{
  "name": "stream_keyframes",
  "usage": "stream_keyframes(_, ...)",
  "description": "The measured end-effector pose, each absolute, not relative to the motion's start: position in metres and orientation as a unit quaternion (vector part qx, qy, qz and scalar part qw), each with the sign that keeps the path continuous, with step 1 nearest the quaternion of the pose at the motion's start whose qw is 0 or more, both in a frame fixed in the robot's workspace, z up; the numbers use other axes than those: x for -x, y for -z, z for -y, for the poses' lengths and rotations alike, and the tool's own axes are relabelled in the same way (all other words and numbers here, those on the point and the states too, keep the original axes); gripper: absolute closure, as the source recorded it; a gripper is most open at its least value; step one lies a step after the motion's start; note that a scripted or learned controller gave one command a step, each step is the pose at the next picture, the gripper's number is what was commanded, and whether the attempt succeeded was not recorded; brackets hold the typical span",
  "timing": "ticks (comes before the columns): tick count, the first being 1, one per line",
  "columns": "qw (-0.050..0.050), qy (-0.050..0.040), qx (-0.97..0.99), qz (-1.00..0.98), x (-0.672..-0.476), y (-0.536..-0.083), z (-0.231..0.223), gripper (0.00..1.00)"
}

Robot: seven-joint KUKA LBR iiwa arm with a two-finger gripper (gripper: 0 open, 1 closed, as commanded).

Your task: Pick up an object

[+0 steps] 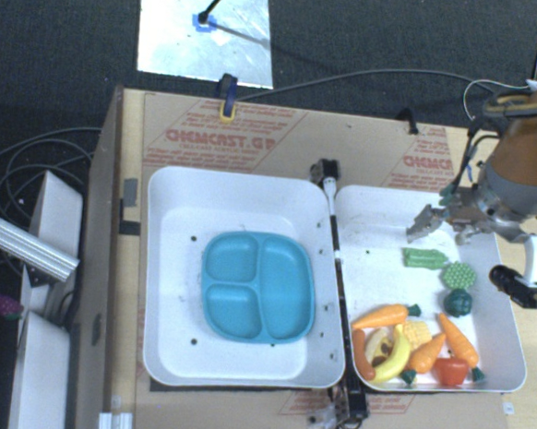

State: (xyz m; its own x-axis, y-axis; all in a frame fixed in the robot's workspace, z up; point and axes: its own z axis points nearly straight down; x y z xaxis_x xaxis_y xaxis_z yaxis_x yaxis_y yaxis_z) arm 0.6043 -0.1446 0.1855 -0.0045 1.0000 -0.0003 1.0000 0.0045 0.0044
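While the gripper (432, 222) hangs above the upper part of the right bin (379, 218) with its fingers spread apart and nothing between them, the step in hand looks like the approach to a pick, and the best candidate is the flat green piece (425, 259) lying just below it, apart from the crowd. A straight descent with the fingers straddling its short side would likely serve; drifting toward the pile risks a nudged or doubled grab. Left to right: the left bin (176, 211) holds a blue divided tray (257, 286), its compartments bare. The right bin holds toy food gathered toward its lower corner: a carrot (383, 315), a banana (392, 358), a corn piece (416, 332), a second carrot (427, 352), a red piece (452, 371), a third carrot (458, 338), a dark green piece (458, 303), and a dotted green piece (460, 275).
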Motion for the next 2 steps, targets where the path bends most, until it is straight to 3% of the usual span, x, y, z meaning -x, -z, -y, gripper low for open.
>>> stream_keyframes(1, 0.001, 0.0004, -0.707, -0.707, -0.584, -0.156, 0.176, 0.00)
stream_keyframes(2, 0.006, -0.0027, -0.706, -0.708, -0.567, -0.090, 0.203, 0.00)
